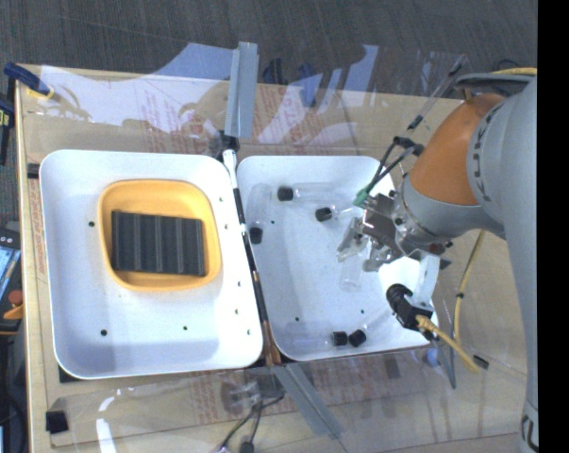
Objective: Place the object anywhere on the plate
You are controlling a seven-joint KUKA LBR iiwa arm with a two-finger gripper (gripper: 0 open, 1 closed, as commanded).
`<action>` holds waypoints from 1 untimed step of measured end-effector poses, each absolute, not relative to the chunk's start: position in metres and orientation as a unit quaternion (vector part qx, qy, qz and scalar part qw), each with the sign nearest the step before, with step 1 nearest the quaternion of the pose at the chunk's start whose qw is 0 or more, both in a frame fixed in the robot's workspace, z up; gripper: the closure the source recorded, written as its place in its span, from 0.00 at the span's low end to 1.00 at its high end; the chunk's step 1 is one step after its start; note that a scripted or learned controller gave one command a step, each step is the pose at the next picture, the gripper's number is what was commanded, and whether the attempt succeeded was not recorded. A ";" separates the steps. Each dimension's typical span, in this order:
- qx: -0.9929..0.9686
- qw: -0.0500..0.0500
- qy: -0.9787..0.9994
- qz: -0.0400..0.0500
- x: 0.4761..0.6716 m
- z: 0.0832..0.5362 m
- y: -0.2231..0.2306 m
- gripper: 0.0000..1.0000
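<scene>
camera view: rounded yellow plate (pixel 159 201), ribbed dark centre; metal hand (pixel 359 249), grip state unclear

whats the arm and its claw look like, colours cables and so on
The arm is smooth, rounded grey, with a broad orange band above the wrist. Thin black cables loop beside the wrist, with a small green part next to them. The claw is bare silvery metal, small and angular.
</scene>
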State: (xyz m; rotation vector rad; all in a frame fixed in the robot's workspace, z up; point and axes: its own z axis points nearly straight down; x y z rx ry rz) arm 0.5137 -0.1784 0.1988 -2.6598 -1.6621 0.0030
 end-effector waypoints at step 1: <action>-0.787 0.001 -0.616 0.001 0.531 0.249 -0.152 1.00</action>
